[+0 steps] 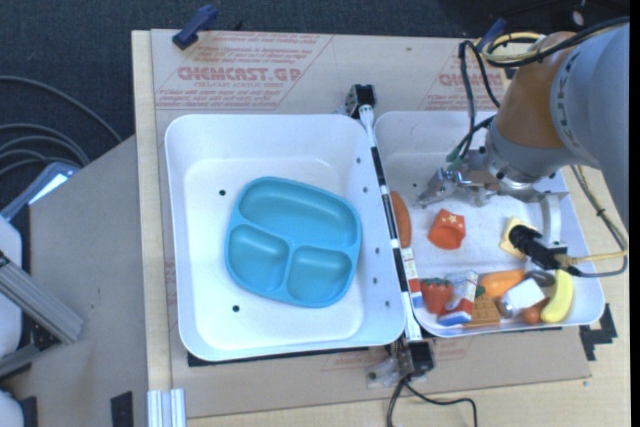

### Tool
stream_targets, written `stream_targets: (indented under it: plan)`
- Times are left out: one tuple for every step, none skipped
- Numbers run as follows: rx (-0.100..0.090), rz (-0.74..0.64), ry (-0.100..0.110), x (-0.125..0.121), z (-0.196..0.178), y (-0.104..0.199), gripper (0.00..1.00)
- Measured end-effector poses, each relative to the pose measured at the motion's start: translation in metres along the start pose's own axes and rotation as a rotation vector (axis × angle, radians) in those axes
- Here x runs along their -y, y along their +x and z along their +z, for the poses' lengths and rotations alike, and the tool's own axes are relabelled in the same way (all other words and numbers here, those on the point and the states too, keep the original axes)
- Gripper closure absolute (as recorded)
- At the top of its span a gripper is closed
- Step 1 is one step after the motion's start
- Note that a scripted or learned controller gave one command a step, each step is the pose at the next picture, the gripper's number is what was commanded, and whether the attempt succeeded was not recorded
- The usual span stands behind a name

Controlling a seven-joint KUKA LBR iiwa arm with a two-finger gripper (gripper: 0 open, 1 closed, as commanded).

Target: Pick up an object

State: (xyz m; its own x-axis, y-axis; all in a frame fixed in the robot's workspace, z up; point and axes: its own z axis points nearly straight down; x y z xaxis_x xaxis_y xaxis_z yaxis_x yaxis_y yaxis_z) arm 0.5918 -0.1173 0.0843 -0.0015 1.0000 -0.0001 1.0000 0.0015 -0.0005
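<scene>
Camera view
Gripper [462, 181]: low in right bin [420, 140], at twelve o'clock of orange toy [447, 229]; open or closed, cannot tell.
Orange toy: bin floor, apart from gripper.
Left bin [190, 215]: blue tray [292, 241].

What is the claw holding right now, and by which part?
Cannot be told: the claw is over the right bin, above the orange toy, and no object shows between its tips.
</scene>
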Motion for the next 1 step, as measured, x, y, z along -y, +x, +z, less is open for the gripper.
stream_targets:
  plan:
    - [-0.001,0.002,0.003,0.0698,0.0004,0.01,0.0]
